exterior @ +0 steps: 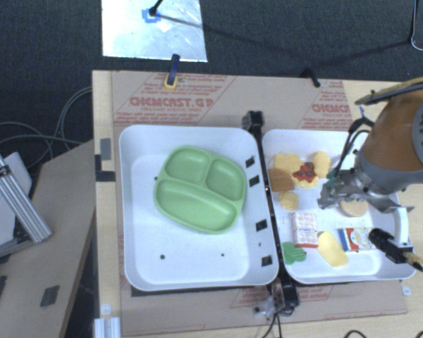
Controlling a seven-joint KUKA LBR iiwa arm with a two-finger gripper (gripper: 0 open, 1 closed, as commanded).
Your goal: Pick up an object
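Arm down in the right bin, nothing grabbed yet afaict

Camera view: grey arm w/ orange band reaches in from the right, two-finger gripper [336, 192] sits low over the shallow white right bin [398, 274], but the wrist blocks it so can't tell if the claw is wide or closed. Closest pickable thing is the round tan disc-shaped piece [353, 207] just beside it; the red-and-white small box [305, 229] and yellow rounded plastic lump [330, 248] are nearby. Green plastic divided plate [200, 188] lies in the left white bin [137, 210]. Imo centre over one item, drop straight, close slow, since stuff's crowded there.
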